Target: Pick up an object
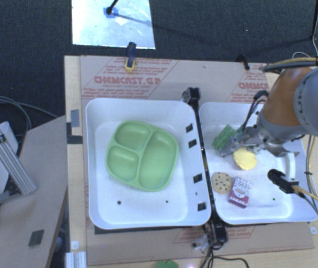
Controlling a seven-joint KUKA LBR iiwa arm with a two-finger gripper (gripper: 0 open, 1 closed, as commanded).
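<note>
Two bins on worktop (147,74); my gripper (232,145) low in right bin (259,208), beside green block (223,137) and yellow lemon (245,159); grip state unclear.

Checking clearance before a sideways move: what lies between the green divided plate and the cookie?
In the camera view, the black-clipped divider where both bins meet lies between the green divided plate and the cookie; otherwise white bin floor.

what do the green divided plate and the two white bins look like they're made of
The green divided plate looks like moulded plastic with a matte to satin finish: even pale green colour, soft rounded compartment ridges, no sharp glare. The white bins, left and right, also look like thin formed plastic, smooth and slightly glossy, with rounded corners and rolled rims; coated metal cannot be ruled out by sight.
</note>
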